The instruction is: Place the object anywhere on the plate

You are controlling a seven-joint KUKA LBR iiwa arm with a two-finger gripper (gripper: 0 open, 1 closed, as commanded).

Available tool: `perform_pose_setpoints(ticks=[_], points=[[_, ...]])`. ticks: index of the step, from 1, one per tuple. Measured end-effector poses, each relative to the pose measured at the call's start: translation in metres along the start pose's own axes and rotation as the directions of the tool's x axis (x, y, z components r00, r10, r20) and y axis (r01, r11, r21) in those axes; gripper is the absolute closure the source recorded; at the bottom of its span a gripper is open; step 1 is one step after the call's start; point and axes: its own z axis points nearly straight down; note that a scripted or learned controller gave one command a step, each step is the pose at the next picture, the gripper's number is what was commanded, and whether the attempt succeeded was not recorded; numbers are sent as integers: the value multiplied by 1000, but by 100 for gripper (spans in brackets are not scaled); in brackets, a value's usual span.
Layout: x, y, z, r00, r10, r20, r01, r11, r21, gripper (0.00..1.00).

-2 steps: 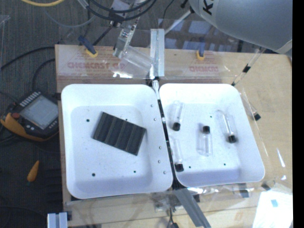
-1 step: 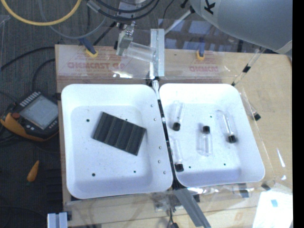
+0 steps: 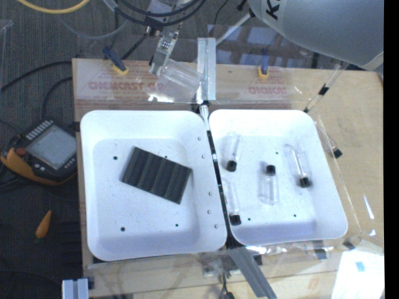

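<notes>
Clear vial (image 3: 167,50) clamped between fingers (image 3: 163,42) (cap end hidden up in grip), hanging tilted above surface (image 3: 249,83) behind bins. Dark ribbed plate (image 3: 156,174) well below fingers, in left bin (image 3: 103,136). Four vials lower right, in right bin (image 3: 312,129).

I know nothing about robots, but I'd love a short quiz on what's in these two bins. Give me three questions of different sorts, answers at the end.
1. True or false: the dark ridged plate lies in the right bin.
2. How many clear vials with black caps lie in the right bin?
3. Where is the gripper? A) above the bench's far edge, behind the left bin; B) inside the right bin; C) resting on the plate.

Key
1. False: it lies in the left bin.
2. Four.
3. A.
</notes>
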Motion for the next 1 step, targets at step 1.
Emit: perform_pose_setpoints(ticks=[1], points=[[0,0,1,972,-236,-2,236,972,-3,100]])
